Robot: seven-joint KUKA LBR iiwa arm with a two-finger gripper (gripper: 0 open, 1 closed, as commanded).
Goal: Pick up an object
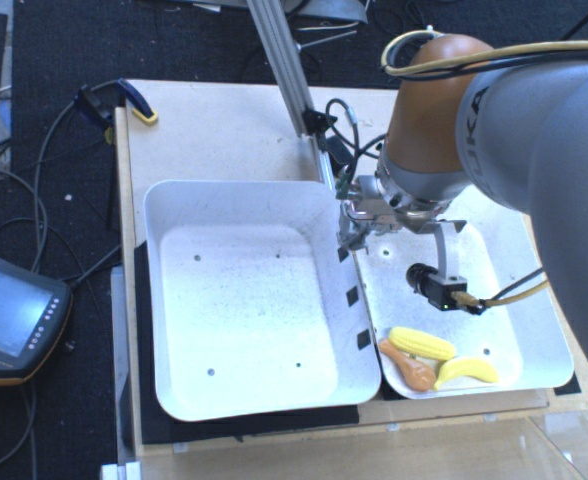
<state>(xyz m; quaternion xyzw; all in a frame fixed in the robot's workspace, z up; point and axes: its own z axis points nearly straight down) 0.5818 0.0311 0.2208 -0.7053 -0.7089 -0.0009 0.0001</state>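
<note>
the grey arm [534,118] comes in from the right, its orange band bulging above the wrist, and hangs over the inner edge of the right-hand bin [534,368]. the gripper [359,233] sits low at the wall where the two bins meet, near the back of the right bin. from here it's a dark clutter of metal and cable, and i cannot tell how far the fingers are parted or whether anything is between them.

the things to pick lie well apart from it, at the front of the right bin: a yellow corn cob [422,343], a banana [468,371] just beside it toward the front right, and an orange carrot [408,365] tucked against the corn's near side, the three seeming to touch in a small heap.

the left bin [174,208] sits alongside. a handheld control pad [14,318] lies on the dark floor off to the left, cables trailing round it.
</note>
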